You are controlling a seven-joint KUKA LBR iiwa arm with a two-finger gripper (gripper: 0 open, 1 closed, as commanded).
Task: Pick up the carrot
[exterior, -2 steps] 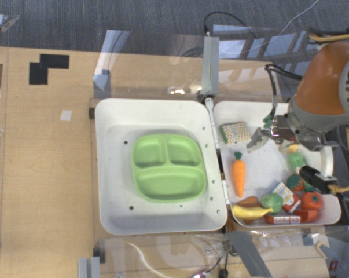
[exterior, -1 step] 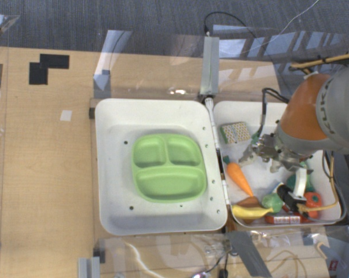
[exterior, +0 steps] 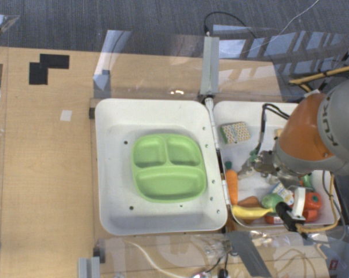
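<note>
The orange carrot (exterior: 232, 186) lies lengthwise along the left wall of the right bin (exterior: 252, 113), near the divider. My gripper (exterior: 257, 165) hangs over the middle of that bin, just right of the carrot's upper end and seemingly apart from it. Above the gripper, the arm's orange band (exterior: 304, 135) and grey body hide the bin's right side. Nothing shows clearly in the gripper.
A yellow banana (exterior: 252, 213) lies at the right bin's front, below the carrot. Beside it sit a green object (exterior: 271, 200) and red items (exterior: 311, 204). A checkered packet (exterior: 235, 133) rests at the back. A green divided plate (exterior: 169, 167) is in the left bin (exterior: 113, 155).
</note>
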